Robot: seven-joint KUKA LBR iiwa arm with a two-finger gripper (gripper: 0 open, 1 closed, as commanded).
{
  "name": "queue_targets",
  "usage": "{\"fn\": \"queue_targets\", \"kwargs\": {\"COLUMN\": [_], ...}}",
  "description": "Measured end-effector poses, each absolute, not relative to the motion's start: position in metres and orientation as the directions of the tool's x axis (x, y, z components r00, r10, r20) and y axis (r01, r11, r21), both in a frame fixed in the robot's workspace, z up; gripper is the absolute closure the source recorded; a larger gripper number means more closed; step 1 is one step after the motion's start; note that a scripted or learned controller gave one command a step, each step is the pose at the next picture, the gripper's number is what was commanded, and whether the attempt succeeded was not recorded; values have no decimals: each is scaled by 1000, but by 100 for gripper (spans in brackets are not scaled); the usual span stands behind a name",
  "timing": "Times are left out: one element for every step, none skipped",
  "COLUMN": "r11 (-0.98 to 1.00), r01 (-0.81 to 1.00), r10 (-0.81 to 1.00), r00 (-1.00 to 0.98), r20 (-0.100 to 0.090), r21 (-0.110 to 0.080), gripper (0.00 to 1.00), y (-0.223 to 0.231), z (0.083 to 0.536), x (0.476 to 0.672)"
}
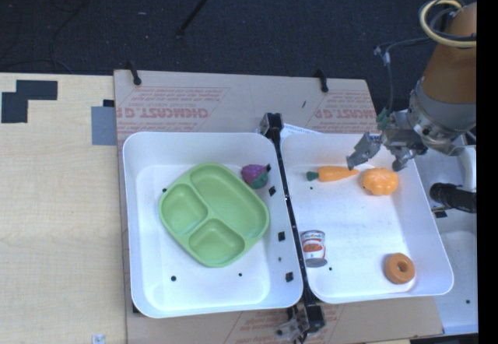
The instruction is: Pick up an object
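The end effector (384,154) hangs with its two fingers spread apart and nothing between them, over the far end of the right bin (350,257). Just below it lie a toy carrot (333,173) and a yellow lump (380,181). Both look light, rigid, smooth plastic; I judge the carrot's narrow body the safer hold. The cardboard under the bins bears red print reading roughly "CHEMCAST GP", seen upside down.

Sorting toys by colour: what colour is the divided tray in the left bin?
Light green divided tray, clearest in the camera view.
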State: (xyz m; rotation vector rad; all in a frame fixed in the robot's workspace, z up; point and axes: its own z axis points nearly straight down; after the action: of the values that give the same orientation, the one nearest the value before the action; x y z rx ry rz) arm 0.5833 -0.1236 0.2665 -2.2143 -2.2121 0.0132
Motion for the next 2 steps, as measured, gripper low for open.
{"fn": "queue_targets", "kwargs": {"r11": [1,0], "r01": [1000,1000], "r10": [1000,1000], "r00": [-1,0], "r20": [1,2], "r21": [-3,-10], "gripper": [0,0], "y": [-124,-120], "z": [273,209], "x": [585,581]}}
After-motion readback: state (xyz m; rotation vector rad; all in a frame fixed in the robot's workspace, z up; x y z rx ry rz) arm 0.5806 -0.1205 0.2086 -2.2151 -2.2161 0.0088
